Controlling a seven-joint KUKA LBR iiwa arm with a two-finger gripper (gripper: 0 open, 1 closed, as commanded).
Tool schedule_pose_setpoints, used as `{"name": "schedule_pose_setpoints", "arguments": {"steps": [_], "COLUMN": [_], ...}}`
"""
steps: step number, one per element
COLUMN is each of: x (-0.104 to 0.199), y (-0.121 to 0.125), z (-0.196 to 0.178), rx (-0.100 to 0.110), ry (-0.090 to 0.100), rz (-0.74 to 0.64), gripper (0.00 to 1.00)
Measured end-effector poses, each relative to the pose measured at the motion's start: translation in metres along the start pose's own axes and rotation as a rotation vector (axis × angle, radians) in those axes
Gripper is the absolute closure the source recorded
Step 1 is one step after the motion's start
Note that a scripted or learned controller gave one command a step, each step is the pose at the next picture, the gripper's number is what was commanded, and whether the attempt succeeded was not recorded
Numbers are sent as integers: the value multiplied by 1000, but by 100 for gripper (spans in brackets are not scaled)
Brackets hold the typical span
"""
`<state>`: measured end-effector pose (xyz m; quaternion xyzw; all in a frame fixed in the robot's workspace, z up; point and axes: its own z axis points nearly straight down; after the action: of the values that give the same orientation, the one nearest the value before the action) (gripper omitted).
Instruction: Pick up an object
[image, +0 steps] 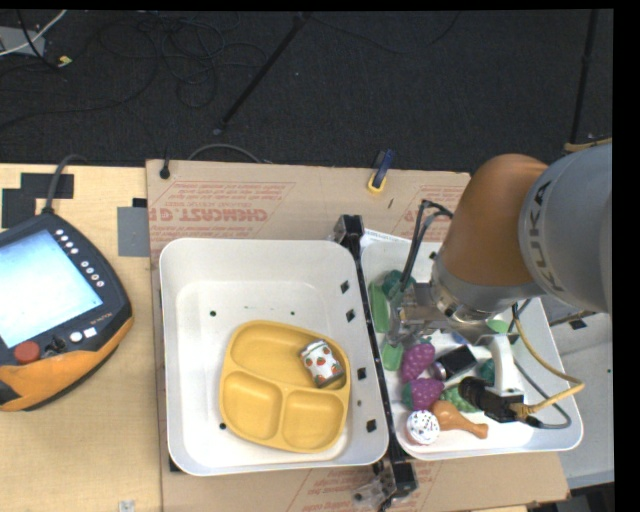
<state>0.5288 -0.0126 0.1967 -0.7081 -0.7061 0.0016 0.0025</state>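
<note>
My gripper hangs low over the left part of the right bin, mostly hidden under the grey wrist and orange band. Just below it lie two purple grape bunches. A green toy lies to the gripper's left, against the bin wall. A white ball with dark dots and a tan drumstick toy rest at the bin's near edge. I see nothing held in the gripper.
The left bin holds a yellow divided plate, and a small white cup with red spots sits on it. A teach pendant lies on the bench at far left. A blue and yellow clamp sits at the cardboard's back edge.
</note>
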Motion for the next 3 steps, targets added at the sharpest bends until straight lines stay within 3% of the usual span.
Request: {"name": "schedule_pose_setpoints", "arguments": {"steps": [1, 2, 3], "x": [32, 93, 91], "y": [-39, -54, -54], "z": [-122, -129, -158], "rx": [-14, -4, -5], "ry": [2, 0, -1], "rz": [-6, -9, -2], "gripper": [100, 100, 100]}}
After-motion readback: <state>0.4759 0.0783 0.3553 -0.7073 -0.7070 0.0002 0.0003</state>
